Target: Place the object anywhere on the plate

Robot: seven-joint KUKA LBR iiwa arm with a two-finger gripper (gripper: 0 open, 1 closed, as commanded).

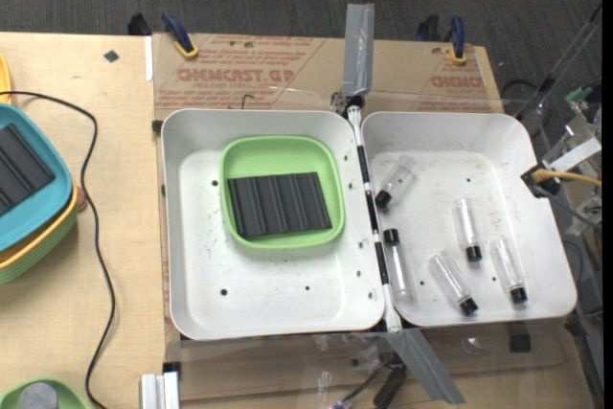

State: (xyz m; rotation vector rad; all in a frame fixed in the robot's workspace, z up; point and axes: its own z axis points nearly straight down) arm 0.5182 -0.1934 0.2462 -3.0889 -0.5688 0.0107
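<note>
A green square plate lies in the left white bin, toward its back, with a dark ridged rectangular pad resting on it. Several clear plastic tubes with black caps lie loose in the right white bin. One tube is near the back left. Another tube lies along the left wall. A third tube lies in the middle. Two more tubes sit near the front.
Both bins rest on brown cardboard held by blue and yellow clamps. Stacked teal and yellow bowls sit at the far left, with a black cable beside them. A yellow-tipped cable reaches the right bin's rim.
</note>
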